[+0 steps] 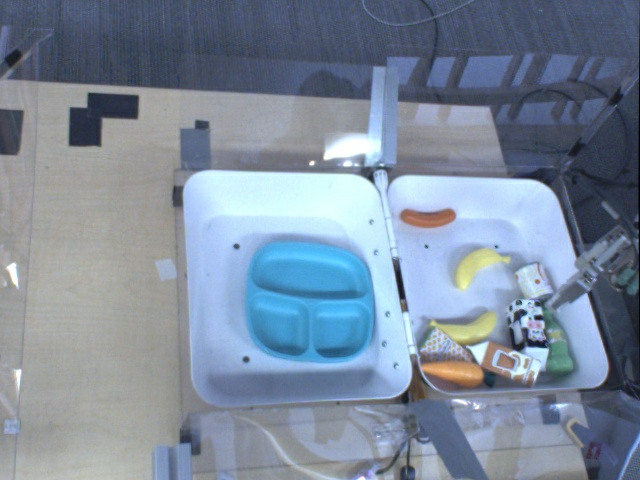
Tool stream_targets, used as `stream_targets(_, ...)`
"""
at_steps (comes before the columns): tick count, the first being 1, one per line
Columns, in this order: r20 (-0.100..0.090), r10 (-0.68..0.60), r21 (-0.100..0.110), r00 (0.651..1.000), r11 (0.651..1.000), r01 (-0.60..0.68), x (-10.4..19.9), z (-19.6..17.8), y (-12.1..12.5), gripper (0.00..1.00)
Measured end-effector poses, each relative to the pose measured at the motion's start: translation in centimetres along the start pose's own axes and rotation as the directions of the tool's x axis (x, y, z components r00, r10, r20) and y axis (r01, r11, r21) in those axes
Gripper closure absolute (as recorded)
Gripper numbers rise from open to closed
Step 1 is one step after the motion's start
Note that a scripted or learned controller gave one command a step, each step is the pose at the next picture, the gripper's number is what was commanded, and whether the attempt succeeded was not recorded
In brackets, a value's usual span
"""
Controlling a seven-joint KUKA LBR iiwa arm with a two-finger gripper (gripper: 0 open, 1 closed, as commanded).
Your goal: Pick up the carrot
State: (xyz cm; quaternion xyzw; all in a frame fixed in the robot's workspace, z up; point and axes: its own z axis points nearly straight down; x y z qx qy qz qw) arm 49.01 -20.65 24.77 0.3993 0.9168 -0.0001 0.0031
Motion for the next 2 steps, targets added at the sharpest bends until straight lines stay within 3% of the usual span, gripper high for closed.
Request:
stream_targets(1,-0.005,-0.108,0.001,0.994,0.994,0.108,0.1,4.3,0.0,0.00)
stream_targets(2,-0.001,-0.229,0.000,0.974,0.974,0.229,-1.5,0.2,1.6,0.00)
